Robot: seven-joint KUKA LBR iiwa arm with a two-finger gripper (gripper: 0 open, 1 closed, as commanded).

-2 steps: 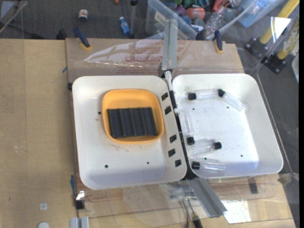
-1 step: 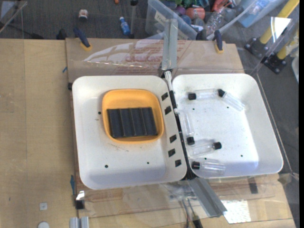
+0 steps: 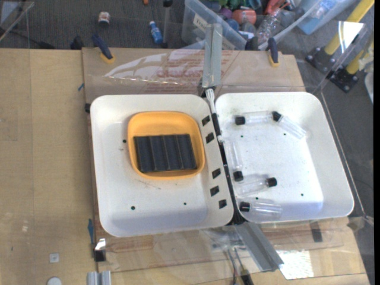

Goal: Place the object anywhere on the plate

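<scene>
An orange, rounded-square plate [image 3: 163, 119] sits in the left white bin [image 3: 119, 209], a little left of the bin's middle. A black, ridged rectangular object [image 3: 165, 152] lies flat on the plate and covers most of its front half. Several clear tubes with black caps lie scattered in the right white bin [image 3: 314, 159]. One tube [image 3: 256, 119] is near the back, another tube [image 3: 255, 183] is near the middle, and a third tube [image 3: 259, 206] rests at the front rim.
A strip with black clips [image 3: 215, 159] runs between the two bins. A metal bar [image 3: 212, 55] stands up behind the bins. A clear tote of coloured toys [image 3: 261, 8] sits beyond the bench, and bare wood [image 3: 41, 159] lies to the left.
</scene>
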